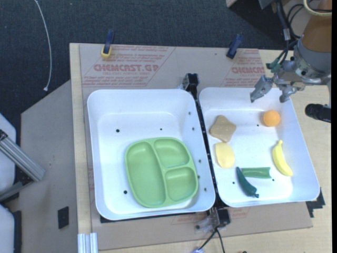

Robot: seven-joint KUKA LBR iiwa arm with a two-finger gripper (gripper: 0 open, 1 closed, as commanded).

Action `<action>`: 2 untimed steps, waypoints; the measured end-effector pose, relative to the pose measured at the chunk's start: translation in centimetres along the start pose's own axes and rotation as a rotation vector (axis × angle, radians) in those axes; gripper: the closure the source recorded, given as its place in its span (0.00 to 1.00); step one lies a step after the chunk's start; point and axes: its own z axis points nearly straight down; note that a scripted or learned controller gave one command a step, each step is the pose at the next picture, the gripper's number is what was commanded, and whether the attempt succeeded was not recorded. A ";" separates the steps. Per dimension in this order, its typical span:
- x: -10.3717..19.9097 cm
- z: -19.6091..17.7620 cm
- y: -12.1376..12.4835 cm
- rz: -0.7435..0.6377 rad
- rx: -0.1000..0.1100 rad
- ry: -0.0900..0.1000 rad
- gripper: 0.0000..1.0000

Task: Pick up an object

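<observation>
Two shallow white bins sit side by side on the table, and the objects to pick from all lie in the right bin [300, 141]. The claw [273, 92] hangs over that bin's far edge with its two fingers spread apart and nothing between them; the orange ball [271, 118] lies just below it, apart from the fingers. A tan, bread-like piece [222, 128] rests near the bin's left wall, with a pale yellow oval piece [225, 155] just nearer the camera, its long axis running roughly from the far side toward the near side. The yellow banana [281, 159] lies by the right wall, its long axis also running far to near with a slight slant, the far tip pointing toward the ball. A green pepper-like piece [249, 177] lies near the front of the bin, bent in an elbow: one arm points right toward the banana, the darker arm points down toward the near right. The left bin [105, 109] holds a light green divided plate [159, 170] with three compartments, set toward its near side and turned at a slight angle.
</observation>
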 end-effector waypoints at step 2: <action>-0.5 4.9 -0.3 -0.002 -0.011 -0.002 0.00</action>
